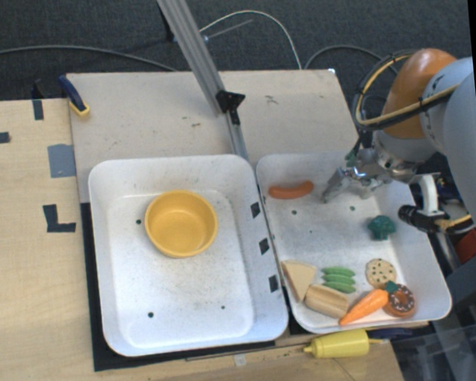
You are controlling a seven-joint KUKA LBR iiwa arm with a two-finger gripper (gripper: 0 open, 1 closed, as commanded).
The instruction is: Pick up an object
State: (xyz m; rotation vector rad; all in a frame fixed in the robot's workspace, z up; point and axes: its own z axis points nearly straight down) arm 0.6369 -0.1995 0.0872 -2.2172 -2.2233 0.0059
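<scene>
Two white bins sit side by side. The left bin [133,321] holds a round yellow bowl [181,223], upright, towards its far side. The right bin [309,237] holds the small items. The arm [430,100] reaches in from the right, over that bin's far right corner. Gripper [338,186]: low over the bin's far end, fingers slightly parted, nothing between them. Sausage [291,190]: orange-red, smooth, elongated with rounded ends, lying crosswise at the far end of the right bin, just left of the gripper, apart from it. Near edge: carrot [365,305], bread roll [326,301], wedge [298,277], pea pod [339,279], donut [398,301], cookie [380,272]. Broccoli [381,227] lies alone mid-right. A yellow bottle [341,345] lies on the bench, outside the near rim.
</scene>
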